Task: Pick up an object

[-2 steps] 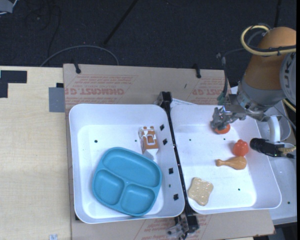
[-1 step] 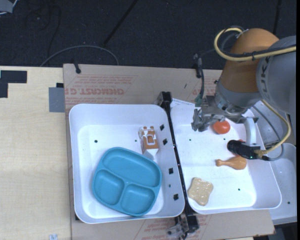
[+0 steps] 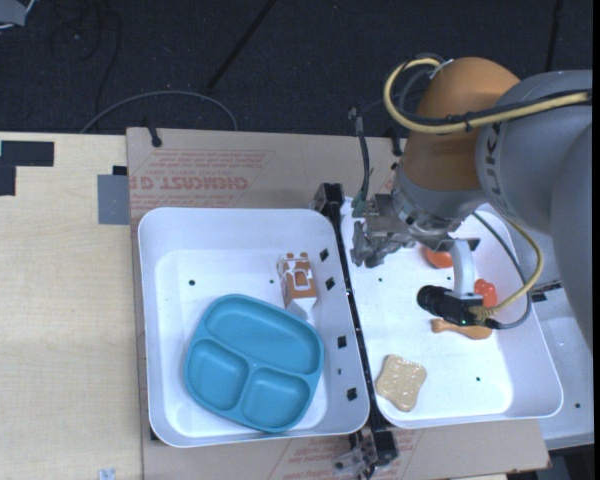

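Note:
My gripper (image 3: 372,244) hangs over the upper left part of the right bin (image 3: 525,393), close to the wall between the two bins. Nothing can be seen in it. A tan toast-shaped piece (image 3: 400,382) lies near the front of that bin. Small orange pieces lie to the right of the gripper: one (image 3: 438,259) under the wrist, one (image 3: 484,293) further right, and a flat orange-brown one (image 3: 468,330) below them. In the left bin (image 3: 160,268) rests a blue divided plate (image 3: 252,361), with a small orange and white toy (image 3: 299,280) just behind its far edge.
The grey arm with its orange band (image 3: 460,118) covers the back right of the right bin. A cardboard sheet (image 3: 230,173) lies under both bins. Light wooden bench surface (image 3: 50,318) stretches out to the left.

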### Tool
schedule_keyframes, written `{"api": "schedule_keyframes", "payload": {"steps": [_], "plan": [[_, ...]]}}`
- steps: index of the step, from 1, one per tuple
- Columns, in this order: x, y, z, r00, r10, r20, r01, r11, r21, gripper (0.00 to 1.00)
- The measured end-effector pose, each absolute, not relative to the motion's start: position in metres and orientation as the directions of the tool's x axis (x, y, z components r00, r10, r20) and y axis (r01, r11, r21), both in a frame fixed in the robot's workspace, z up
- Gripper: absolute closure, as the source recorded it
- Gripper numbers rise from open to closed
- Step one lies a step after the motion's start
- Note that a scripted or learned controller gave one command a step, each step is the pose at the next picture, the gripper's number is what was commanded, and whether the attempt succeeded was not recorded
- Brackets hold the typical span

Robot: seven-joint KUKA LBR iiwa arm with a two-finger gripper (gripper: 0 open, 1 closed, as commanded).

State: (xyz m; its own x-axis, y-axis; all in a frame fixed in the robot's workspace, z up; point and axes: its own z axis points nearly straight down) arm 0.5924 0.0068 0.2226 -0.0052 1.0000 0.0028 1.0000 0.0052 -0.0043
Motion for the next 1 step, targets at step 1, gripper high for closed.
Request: {"api": "schedule_keyframes", "payload": {"steps": [1], "plan": [[0.6001,0.0585,0.2137,-0.004,1.0,0.001,1.0,0.004,-0.003,1.0]]}}
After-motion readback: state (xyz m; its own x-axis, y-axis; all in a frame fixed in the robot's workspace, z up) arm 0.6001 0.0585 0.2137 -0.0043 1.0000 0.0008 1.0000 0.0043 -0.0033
